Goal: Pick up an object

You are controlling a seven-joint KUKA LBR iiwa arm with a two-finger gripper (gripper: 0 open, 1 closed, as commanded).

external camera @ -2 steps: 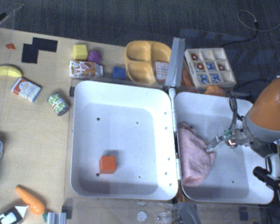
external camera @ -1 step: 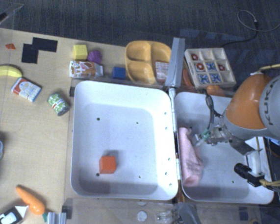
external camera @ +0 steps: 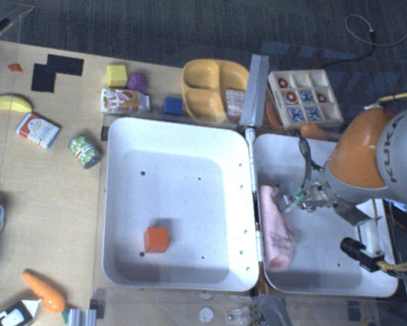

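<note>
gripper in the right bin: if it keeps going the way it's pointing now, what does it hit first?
The gripper points toward the view's left, at the pink cloth lying along the right bin's left wall. Most likely it meets the cloth first, then that wall. Height above the cloth is unclear from this one view.

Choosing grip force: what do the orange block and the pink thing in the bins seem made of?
Orange block: looks rigid, matte, plastic or painted wood; crisp edges, no glare. Pink thing: seems soft cloth; it lies limp and folded along the right bin's left wall.
</note>
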